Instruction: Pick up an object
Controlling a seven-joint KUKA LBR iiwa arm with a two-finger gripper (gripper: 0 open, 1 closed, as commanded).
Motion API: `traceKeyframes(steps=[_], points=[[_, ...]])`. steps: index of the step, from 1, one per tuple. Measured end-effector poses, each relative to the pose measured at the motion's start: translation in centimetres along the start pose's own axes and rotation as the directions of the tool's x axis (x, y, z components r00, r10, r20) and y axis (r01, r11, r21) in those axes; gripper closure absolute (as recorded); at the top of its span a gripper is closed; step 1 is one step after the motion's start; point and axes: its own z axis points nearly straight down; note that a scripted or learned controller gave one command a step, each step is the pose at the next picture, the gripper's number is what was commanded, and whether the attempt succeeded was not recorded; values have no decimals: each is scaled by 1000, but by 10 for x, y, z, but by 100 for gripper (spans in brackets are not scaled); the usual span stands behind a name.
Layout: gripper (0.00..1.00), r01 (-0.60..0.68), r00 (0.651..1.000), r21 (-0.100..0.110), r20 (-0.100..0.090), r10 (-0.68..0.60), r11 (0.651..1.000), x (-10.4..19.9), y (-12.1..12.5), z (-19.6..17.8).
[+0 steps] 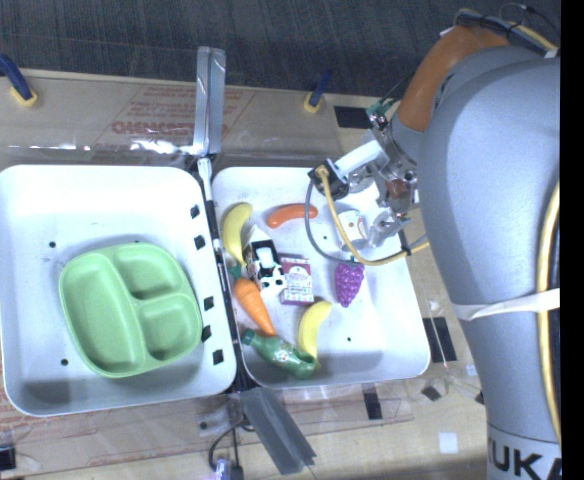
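A: Where is the gripper (380, 230) sitting right now?

B: It is hanging over the right bin (397, 353), near that bin's far right side. Whether it is open or closed I cannot tell; cables and the wrist are crowding it.

A: Is anything gripped?

B: Nothing is showing in its grasp, so I am treating the pick as not yet done.

A: What is lying closest to it?

B: The purple grapes (349, 281) are lying just below it, toward the camera. The orange sausage (291, 213) is resting to its left, near the far wall. Farther left, a yellow banana (235, 230) is leaning by the divider.

A: And the rest?

B: Below and left of the gripper, a small pink carton (297, 279), a black-and-white toy (264, 263), a carrot (253, 306), a second banana (313, 328) and a green bottle (282, 355) are huddling together. They are touching or overlapping, so picking there looks harder.

A: And the left bin (22, 218)?

B: It is holding a green divided plate (130, 310), well away from the gripper.

A: Best target?

B: Probably the grapes, since they are lying apart from the pile.
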Motion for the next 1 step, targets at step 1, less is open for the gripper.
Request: traceKeyframes(steps=[1], points=[[0, 297, 955, 3, 1, -297, 955, -107, -10, 101]])
